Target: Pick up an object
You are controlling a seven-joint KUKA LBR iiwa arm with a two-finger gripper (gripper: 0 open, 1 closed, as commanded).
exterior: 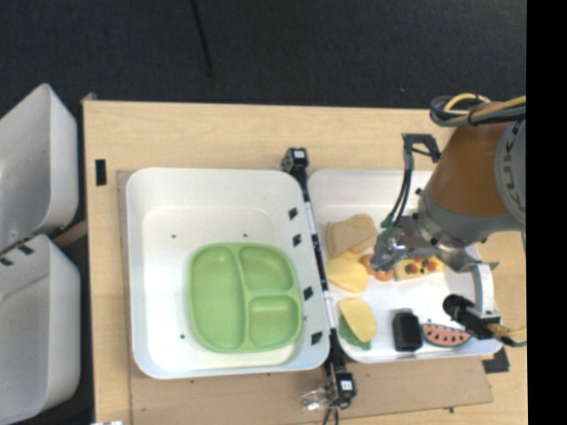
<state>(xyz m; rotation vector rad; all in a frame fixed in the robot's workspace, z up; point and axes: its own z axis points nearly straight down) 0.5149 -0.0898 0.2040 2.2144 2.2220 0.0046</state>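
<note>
Even, fairly bright overhead light falls on the surface (204, 135), while the floor beyond it stays nearly black. The two white bins (151, 237) are close to washed out, with only faint grey shading along their inner walls. Shadows are soft and short. The whole picture is slightly soft and grainy, and small items near the gripper (387, 257) blur together. Straight edges lean a little.

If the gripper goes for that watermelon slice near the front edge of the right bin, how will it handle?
The watermelon slice lies flat and looks thin, so it probably offers little height to pinch. It looks like a light toy, likely to slide on the smooth white bin when nudged. A black block sits close on one side, so a push may crowd it.
</note>
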